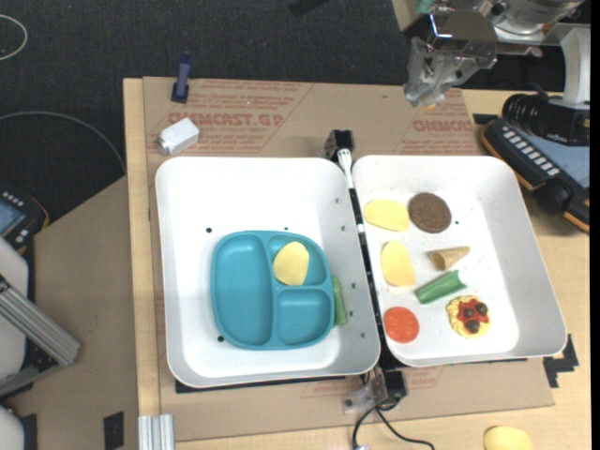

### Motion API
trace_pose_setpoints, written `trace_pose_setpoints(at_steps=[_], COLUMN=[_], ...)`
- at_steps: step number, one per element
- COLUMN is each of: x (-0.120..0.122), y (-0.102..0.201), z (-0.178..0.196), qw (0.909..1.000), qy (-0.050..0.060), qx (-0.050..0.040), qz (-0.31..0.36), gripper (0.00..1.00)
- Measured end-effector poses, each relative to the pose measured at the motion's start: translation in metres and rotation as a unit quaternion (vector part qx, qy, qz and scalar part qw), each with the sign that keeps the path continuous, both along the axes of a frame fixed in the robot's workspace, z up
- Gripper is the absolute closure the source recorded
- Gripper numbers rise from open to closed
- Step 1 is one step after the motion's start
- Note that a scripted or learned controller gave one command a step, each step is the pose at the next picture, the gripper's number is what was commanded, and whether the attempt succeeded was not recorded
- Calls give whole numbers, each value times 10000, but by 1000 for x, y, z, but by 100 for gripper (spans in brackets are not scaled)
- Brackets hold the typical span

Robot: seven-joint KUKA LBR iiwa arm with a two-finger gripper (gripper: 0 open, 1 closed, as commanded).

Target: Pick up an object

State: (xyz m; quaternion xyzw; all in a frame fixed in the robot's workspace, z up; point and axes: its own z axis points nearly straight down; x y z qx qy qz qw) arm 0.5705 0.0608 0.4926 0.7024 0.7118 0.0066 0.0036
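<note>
The end effector (433,90) is seen near the top of the camera view, raised above the bench (281,111) just beyond the far rim of the right bin (525,251). Nothing is held between its fingers; whether they are spread or pressed together cannot be told, as they are blurred against the cardboard.

In the right bin, several toy food pieces are laid out apart from one another. A pale yellow piece (386,215) is placed near the far left, with a brown round cookie (430,212) just beside it. Below these, a second yellow piece (398,264) and a small tan wedge (450,257) are found. A green pepper (439,287) is set at a slant near the middle, a red-orange disc (401,323) lies near the front rim, and a small yellow piece with red topping (469,315) is seen to its right.

In the left bin (187,251), a teal divided tray (253,293) is placed, and a yellow piece (292,263) rests in its upper right compartment. A thin green item (338,303) is lodged just beside the tray's right edge.
</note>
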Motion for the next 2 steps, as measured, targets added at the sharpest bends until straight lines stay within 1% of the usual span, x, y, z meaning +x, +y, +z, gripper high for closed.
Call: trace_pose_setpoints(at_steps=[1,2], x=[-24,72], y=[-86,-175], z=[-75,-260], qw=[9999,9999], qy=[116,85], qx=[-29,-32], qz=[-111,-93], gripper=[100,100])
